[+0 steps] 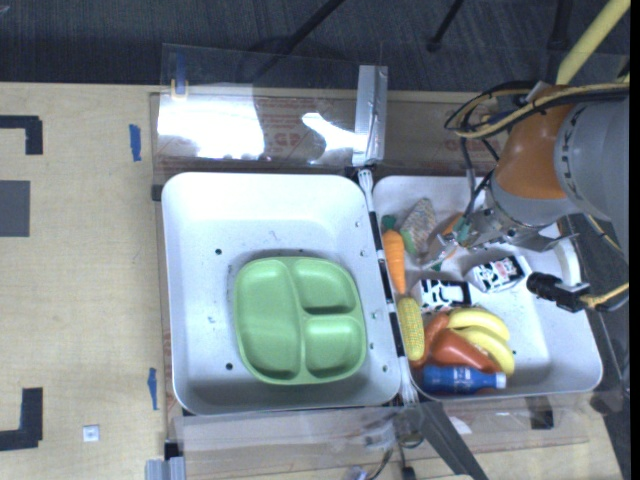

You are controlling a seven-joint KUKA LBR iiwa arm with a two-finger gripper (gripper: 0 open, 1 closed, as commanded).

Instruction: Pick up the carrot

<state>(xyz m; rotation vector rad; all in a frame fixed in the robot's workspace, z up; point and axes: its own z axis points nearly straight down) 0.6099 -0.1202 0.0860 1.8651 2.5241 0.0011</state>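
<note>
Grey metal and an orange band mark the arm reaching into the right white bin [575,363]; its end effector [462,236] hangs low over the clutter, and I cannot tell whether it is open or closed. Nothing shows in its grip, so this looks like the approach step — no grasp yet. The slim orange carrot [395,259] lies lengthwise along that bin's left wall, near the end effector, just above the yellow corn cob [410,329]. Next, a shift toward the wall and a descent in line with the carrot — crowded by a black-and-white patterned toy [444,292]. The green divided plastic plate [298,317] sits in the left white bin [200,218].
</note>
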